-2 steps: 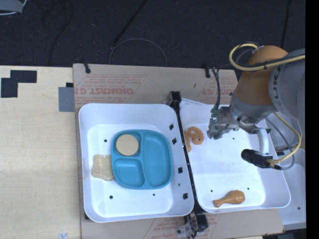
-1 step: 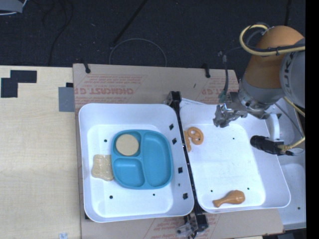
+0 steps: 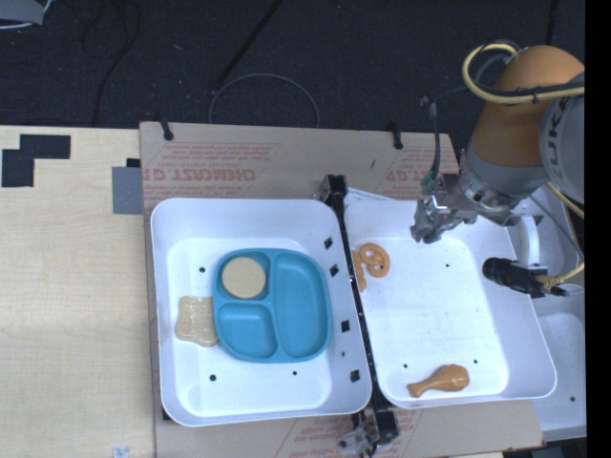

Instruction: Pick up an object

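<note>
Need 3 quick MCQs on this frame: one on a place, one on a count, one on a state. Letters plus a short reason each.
1. Where does the pretzel lie?
A. right bin, by the divider
B. blue tray
C. bench

2. How many food items lie in the right bin?
A. one
B. two
C. four

3. What is the drumstick's state?
A. lifted
B. lying flat on the bin floor
C. on the tray

Key: 1 A, it sits at the right bin's left edge. 2 B, pretzel and drumstick. 3 B, it rests near the front wall, apart from the gripper.
</note>
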`<state>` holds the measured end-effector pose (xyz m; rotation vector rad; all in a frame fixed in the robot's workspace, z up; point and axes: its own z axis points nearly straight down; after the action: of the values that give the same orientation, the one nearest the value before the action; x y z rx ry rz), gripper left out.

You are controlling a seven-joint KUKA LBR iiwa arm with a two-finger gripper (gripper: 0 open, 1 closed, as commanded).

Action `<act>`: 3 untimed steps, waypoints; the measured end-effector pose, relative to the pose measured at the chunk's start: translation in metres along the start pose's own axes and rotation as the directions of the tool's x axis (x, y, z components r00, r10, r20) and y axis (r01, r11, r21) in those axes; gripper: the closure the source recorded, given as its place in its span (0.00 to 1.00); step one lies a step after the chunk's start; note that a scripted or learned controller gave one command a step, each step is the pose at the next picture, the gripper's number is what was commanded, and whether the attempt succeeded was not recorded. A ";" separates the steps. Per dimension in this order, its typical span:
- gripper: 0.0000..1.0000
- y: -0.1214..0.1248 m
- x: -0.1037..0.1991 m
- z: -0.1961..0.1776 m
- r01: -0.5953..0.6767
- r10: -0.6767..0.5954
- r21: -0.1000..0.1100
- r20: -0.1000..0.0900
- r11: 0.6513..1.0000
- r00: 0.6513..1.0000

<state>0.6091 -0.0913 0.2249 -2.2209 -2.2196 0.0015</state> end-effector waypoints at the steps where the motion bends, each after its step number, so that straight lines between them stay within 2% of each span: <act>1: 1.00 -0.029 0.049 0.002 0.004 -0.004 0.004 -0.002 1.000 1.000; 3: 1.00 -0.055 0.166 -0.002 0.005 -0.005 0.003 -0.001 1.000 1.000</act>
<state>0.5539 0.0744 0.2267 -2.2132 -2.2230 0.0034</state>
